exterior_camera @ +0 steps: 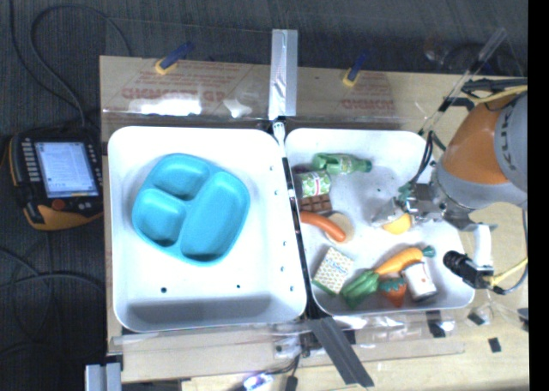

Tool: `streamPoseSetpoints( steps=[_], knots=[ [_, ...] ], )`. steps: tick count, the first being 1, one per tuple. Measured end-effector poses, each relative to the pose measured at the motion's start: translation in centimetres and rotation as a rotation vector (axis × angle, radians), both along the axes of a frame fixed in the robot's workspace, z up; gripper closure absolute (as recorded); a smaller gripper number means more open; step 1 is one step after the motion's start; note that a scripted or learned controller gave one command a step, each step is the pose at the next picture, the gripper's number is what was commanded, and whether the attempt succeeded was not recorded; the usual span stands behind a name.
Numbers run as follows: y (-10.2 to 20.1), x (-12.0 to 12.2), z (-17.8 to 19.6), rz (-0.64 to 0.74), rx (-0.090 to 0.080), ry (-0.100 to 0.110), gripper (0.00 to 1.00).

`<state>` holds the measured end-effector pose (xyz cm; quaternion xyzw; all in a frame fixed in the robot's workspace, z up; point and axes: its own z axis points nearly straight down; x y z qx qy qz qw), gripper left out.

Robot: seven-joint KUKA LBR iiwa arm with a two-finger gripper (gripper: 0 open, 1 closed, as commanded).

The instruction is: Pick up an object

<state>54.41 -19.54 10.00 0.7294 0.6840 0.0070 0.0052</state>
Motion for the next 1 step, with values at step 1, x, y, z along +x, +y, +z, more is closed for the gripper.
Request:
streamPoseSetpoints(
  steps=[1],
  knots=[
    [7.11, -0.85, 9.96, -0.015, -0.002, 0.019, 1.0]
  ],
)
